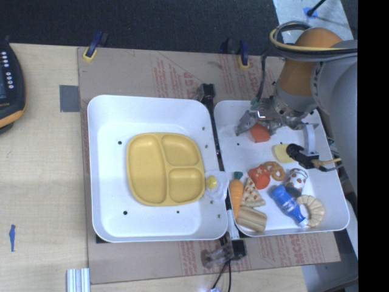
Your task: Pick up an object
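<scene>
Red toy chunk (261,134), matte, rounded and plastic-looking, lies near the far left corner of the right bin (234,145). It is apart from the other toys in that bin. The gripper (260,124), grey metal, hangs right over the chunk, overlapping its top edge. Cannot tell whether the tool is spread or pressed together, or whether it touches the chunk.

Camera view, rest of the right bin, which is smooth white plastic, shallow, with rounded corners:
- A pale yellow wedge (281,152) sits mid-bin toward the right edge.
- A brown looped pretzel (275,171) touches a glossy red tomato (259,177).
- An orange tapered carrot (236,194) lies along the left edge.
- A speckled pizza slice (251,193) lies just beside the carrot.
- A tan ridged bread loaf (251,219) sits at the near left corner.
- A blue bottle (288,204) lies on its side next to a pale ridged croissant (313,209), near the near right corner.

The left bin (97,163) is the same white plastic. It holds a yellow divided plate (165,168) with three compartments, rounded, at its middle. A small yellow ball (211,182) sits at the bin's right edge.
</scene>
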### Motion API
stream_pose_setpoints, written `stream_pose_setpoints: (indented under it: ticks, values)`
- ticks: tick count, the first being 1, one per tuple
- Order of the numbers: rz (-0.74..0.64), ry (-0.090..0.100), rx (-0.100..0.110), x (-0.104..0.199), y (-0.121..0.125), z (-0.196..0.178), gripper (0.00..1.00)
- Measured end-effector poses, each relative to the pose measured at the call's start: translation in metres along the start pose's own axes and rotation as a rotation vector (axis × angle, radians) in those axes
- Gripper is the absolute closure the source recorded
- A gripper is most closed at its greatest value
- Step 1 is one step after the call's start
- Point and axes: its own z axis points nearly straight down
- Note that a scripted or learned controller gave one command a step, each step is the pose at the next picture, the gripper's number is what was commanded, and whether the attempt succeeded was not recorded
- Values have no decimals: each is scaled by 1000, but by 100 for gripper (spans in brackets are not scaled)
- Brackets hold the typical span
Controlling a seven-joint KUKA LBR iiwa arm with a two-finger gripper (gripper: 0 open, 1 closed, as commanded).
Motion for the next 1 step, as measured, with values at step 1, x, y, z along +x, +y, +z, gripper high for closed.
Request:
stream_pose_setpoints:
  ticks: [1]
  values:
    - [3, -2, 0, -4, 0, -11, 100]
